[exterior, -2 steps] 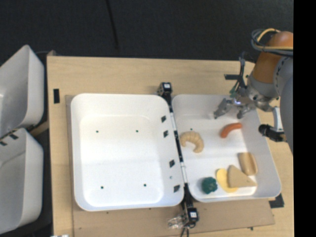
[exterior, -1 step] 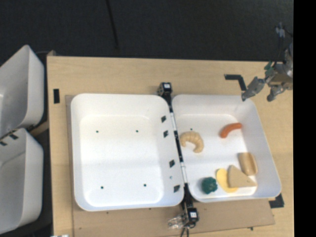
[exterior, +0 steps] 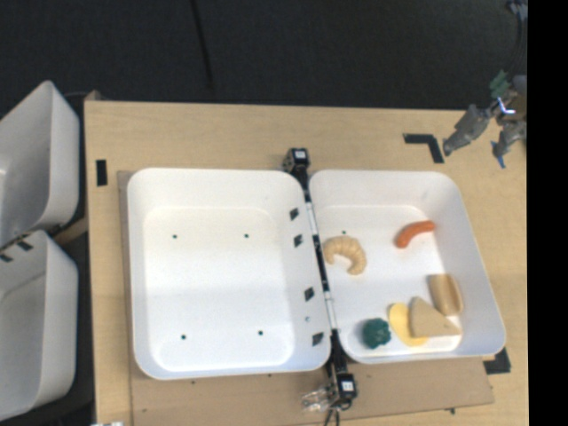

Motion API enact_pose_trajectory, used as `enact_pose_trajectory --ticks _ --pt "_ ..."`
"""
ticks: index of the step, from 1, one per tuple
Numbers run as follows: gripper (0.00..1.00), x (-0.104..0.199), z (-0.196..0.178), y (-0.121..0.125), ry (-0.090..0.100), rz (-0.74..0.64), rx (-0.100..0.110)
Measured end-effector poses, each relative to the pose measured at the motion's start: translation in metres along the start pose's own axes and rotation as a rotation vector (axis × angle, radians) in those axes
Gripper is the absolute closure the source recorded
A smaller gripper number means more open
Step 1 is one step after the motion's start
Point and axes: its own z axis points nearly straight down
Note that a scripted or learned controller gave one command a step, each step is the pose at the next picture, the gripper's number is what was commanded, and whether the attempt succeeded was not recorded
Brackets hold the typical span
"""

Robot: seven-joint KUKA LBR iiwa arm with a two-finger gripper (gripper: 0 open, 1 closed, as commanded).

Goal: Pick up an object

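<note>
The right bin (exterior: 444, 189) holds several small toy foods. A tan croissant (exterior: 346, 253) lies near its left wall, and an orange-red sausage shape (exterior: 414, 232) lies to the right of it. Toward the front are a brown bread piece (exterior: 445, 293), a tan wedge (exterior: 431, 320) on a yellow disc (exterior: 399, 322), and a green lump (exterior: 376, 332). My gripper (exterior: 480, 145) hangs over the bare bench beyond the right bin's far right corner, apart from every object. Its two fingers are spread, with nothing between them.
The left bin (exterior: 142, 264) sits beside the right one, joined along a clipped seam (exterior: 312, 256). Black corner marks (exterior: 424, 144) are on the wooden bench. White containers (exterior: 31, 238) stand off the bench at the left edge.
</note>
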Motion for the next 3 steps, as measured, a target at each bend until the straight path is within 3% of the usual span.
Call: enact_pose_trajectory --ticks 1,2,3 --pt "0.0 0.081 -0.108 -0.009 0.002 -0.004 -0.001" --pt "0.0 0.123 -0.17 -0.125 0.004 -0.001 0.006" --pt "0.0 0.207 -0.166 -0.12 0.004 -0.005 0.011"
